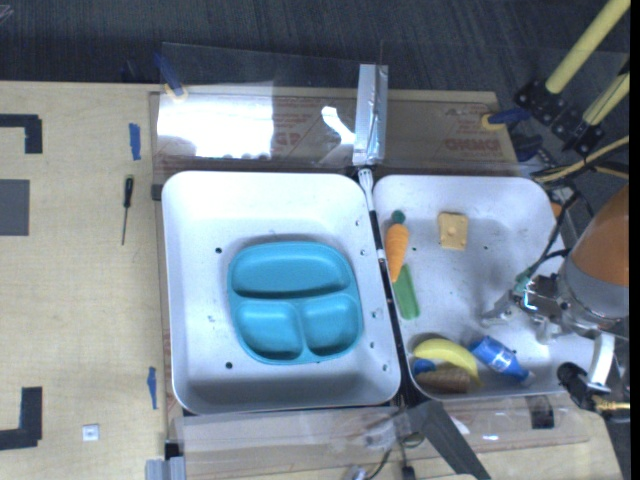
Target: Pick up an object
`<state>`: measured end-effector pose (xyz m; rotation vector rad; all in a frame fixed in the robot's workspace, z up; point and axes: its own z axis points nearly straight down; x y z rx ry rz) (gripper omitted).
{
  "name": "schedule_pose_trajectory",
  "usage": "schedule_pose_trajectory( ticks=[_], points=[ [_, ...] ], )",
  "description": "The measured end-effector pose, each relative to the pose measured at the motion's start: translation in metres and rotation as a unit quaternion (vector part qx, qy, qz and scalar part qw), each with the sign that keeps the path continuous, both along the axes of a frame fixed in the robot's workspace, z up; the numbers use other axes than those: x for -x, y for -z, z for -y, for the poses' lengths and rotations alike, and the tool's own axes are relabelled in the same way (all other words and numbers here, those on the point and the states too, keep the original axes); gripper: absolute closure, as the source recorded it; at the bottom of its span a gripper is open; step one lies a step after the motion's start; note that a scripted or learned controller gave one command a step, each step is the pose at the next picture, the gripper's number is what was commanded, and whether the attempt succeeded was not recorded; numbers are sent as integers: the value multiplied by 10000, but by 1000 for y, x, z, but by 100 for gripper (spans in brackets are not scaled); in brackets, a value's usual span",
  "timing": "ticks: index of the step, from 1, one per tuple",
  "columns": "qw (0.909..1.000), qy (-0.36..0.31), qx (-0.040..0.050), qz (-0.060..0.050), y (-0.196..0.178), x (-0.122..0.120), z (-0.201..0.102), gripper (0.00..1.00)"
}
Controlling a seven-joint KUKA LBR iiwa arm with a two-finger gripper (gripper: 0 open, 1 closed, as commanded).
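Note:
The right bin (480, 193) holds several small objects. An orange carrot (396, 248) lies along its left wall, with a green stick-shaped piece (406, 293) just below it. A tan block (453, 230) sits near the back. At the front lie a yellow banana (447, 352), a brown piece (447, 377) and a blue object (497, 358). My gripper (512, 306) hangs low over the right side of this bin, just above and behind the blue object, touching none of the objects that I can see.
The left bin (190, 208) holds a blue divided plate (294, 299). A clear panel and a taped metal strip (369, 113) stand behind the bins. Cables and a yellow pole (590, 38) crowd the right side by the arm (605, 253).

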<state>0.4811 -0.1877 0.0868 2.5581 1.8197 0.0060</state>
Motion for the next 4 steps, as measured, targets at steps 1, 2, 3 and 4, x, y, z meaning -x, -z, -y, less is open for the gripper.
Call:
schedule_pose_trajectory(
  ticks=[1,2,3,4],
  points=[
    [9996,270,-7,24,-1,-54,-84,0],
    [9955,-947,23,13,-1,-78,-94,0],
    [9900,-1411,7,-9,-69,-6,-78,0],
    [9876,-1571,15,3,-1,0,-11,0]
  ],
)
